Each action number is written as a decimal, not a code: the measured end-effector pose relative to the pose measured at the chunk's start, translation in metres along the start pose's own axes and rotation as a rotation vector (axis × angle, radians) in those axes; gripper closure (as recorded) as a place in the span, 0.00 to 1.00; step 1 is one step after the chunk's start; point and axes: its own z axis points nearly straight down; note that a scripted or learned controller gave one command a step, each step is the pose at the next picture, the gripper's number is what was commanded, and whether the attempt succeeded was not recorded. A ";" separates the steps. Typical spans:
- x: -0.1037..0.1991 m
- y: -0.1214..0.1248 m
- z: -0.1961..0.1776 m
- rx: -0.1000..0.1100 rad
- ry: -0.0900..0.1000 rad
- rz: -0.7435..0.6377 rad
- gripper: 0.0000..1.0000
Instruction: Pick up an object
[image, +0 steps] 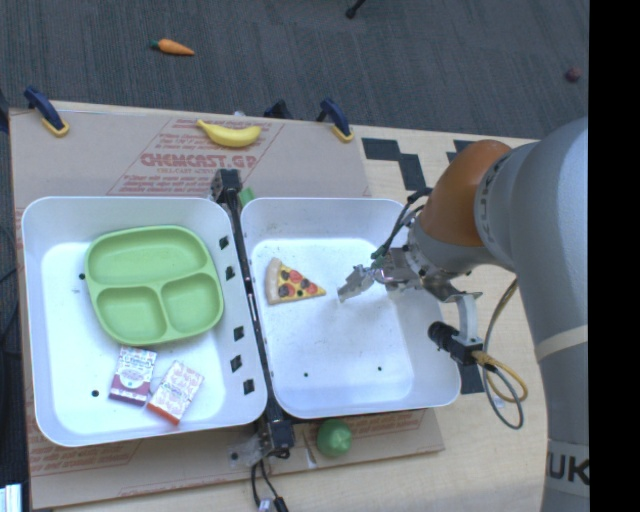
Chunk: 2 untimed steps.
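Pizza slice (291, 283), flat, stiff and light, wants pinching across its crust edge; gripper (352, 287) hovers beside it, fingers apart, empty.

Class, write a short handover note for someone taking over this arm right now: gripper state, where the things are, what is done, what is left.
Gripper: over the right bin, right of the pizza slice, holding nothing; whether it is open or shut cannot be told.
Right bin: the pizza slice lies near its upper left.
Left bin: green divided plate, two small packets below it.
Outside the bins: banana on the cardboard above, green ball below the right bin, carrot on the floor.
Done: nothing picked yet.
Left: grasp and lift an object; the pizza slice is nearest.
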 end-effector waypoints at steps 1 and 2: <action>-0.001 0.082 -0.041 -0.004 0.001 0.003 0.00; 0.006 0.019 -0.120 -0.003 0.001 0.005 0.00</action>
